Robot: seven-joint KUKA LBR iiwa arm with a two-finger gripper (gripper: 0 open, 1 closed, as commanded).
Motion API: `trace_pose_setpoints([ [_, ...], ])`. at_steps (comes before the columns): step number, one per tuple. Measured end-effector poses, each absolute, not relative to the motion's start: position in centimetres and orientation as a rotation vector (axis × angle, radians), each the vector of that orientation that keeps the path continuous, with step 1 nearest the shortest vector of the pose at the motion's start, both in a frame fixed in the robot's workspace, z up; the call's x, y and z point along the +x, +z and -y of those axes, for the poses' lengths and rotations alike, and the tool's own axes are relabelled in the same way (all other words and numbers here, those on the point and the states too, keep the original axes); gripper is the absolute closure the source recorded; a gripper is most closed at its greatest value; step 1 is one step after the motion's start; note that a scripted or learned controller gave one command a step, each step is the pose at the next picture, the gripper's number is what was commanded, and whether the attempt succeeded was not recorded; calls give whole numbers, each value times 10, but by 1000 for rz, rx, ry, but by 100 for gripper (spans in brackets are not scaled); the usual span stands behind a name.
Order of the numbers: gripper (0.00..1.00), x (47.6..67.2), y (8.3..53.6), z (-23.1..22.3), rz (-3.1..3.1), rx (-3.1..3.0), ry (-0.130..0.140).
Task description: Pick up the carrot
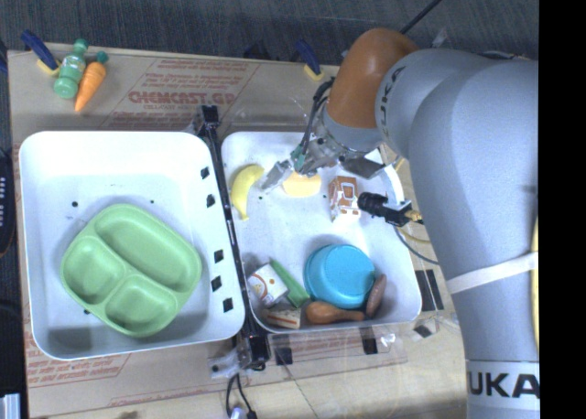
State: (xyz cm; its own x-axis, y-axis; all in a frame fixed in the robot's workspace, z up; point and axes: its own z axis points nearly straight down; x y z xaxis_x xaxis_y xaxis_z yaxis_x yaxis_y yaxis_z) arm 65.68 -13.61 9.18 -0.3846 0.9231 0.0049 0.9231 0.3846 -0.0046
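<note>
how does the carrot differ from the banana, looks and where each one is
The carrot is orange with a green top; the banana is plain yellow. The carrot is straight and tapered, the banana curved. The carrot lies outside the bins on the cardboard at the far left corner, the banana inside the right bin. Both lie flat.

Beside the blue bowl (340, 274) lie a brown sausage (375, 294) and drumstick (331, 313); a banana (243, 188) lies up-left; a green plate (131, 268) sits far left.

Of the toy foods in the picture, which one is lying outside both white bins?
The orange carrot, lying on the cardboard at the bench's far left corner beside a green bottle. The banana lies inside the right bin.
</note>
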Motion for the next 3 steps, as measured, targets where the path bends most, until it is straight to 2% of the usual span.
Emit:
trace_pose_setpoints([
  [1, 100, 658, 103, 136, 2610, -1735, 1],
  [2, 100, 654, 194, 32, 2366, -2066, 1],
  [3, 100, 656, 241, -86, 2411, -2009, -1],
])
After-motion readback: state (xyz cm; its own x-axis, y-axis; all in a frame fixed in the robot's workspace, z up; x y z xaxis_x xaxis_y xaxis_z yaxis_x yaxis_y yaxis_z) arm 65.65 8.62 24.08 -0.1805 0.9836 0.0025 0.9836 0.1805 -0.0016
